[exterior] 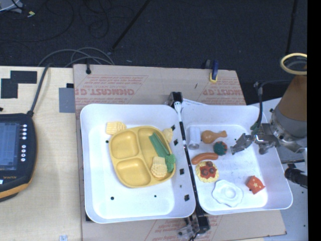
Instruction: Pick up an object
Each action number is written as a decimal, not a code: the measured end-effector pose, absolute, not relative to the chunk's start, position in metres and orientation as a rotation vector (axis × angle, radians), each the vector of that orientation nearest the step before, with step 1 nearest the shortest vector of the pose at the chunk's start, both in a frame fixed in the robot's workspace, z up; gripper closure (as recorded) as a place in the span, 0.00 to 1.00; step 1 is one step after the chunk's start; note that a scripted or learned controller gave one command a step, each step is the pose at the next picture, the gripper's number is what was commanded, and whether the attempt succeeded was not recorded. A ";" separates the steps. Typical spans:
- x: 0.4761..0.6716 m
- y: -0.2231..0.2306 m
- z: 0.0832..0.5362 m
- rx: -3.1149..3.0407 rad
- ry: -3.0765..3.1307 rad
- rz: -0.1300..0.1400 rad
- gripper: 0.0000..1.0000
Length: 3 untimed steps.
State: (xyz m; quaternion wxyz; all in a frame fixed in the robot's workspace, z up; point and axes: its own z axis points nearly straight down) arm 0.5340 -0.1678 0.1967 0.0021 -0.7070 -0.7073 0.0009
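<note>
My gripper (241, 143) hangs over the right bin (273, 197), near its right-hand middle, and points left. It looks open, with nothing between its fingers. Just left of it lies a green broccoli piece (219, 147). An orange-brown drumstick (213, 134) sits above the broccoli, and a red sausage (204, 157) below it. A small pizza with red topping (207, 171), a fried egg (227, 193) and a red strawberry-like piece (255, 184) lie toward the front of the bin. A pale cylinder (193, 137) rests against the bin's left wall.
The left bin (95, 185) holds a yellow divided plate (133, 159) with a green vegetable (161, 147) and a yellow crinkle piece (159, 167) on it. Another yellow piece (115, 128) lies beside the plate. A teach pendant (12, 152) sits at far left.
</note>
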 end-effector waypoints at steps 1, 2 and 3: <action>0.534 -0.169 0.206 -2.217 -2.217 0.004 1.00; 0.489 -0.085 0.238 -2.209 -2.225 -0.001 1.00; 0.476 -0.020 0.279 -2.212 -2.228 -0.003 1.00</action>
